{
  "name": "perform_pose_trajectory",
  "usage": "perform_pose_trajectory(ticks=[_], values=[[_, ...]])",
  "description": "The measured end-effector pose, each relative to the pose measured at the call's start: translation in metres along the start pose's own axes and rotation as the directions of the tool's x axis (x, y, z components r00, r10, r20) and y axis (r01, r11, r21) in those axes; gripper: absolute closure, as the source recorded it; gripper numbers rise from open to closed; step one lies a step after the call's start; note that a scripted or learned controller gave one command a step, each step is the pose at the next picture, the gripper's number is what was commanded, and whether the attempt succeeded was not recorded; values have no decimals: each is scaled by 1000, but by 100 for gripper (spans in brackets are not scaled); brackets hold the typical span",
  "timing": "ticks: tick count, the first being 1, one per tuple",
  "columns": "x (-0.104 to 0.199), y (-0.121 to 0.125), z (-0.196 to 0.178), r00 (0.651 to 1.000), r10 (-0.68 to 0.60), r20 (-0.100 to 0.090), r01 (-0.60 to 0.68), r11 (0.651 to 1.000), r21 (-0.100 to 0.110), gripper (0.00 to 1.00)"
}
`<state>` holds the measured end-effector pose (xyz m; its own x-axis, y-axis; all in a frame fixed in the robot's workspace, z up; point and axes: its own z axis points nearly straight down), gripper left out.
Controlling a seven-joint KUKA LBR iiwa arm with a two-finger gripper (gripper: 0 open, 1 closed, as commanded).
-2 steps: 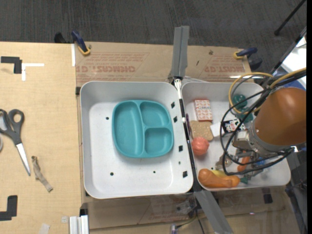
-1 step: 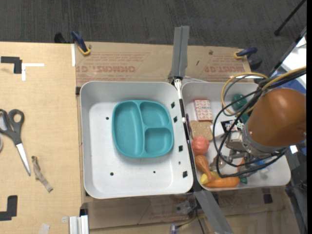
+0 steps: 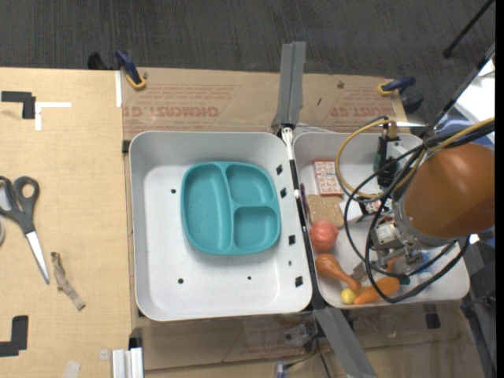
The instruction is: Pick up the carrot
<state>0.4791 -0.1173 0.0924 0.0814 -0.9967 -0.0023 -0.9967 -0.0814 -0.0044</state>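
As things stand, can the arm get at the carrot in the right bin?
Probably yes. The carrot lies at the right bin's near edge, directly under the arm's wrist. A yellow piece and a toy drumstick crowd its left side, so a clean grasp is uncertain.

Dark carpet floor (image 3: 197,18) lies beyond the cardboard-covered bench (image 3: 63,211).

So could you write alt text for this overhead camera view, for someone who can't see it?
A grey robot arm with an orange band reaches low into the right white bin, over an orange carrot lying among toy foods such as a pink ball. The left white bin holds a teal divided plate; scissors lie on the bench.
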Motion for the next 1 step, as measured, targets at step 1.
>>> perform_pose_trajectory(ticks=[1], values=[[-21,-1,1,1000,14,1,-14,1000,-3,0]])
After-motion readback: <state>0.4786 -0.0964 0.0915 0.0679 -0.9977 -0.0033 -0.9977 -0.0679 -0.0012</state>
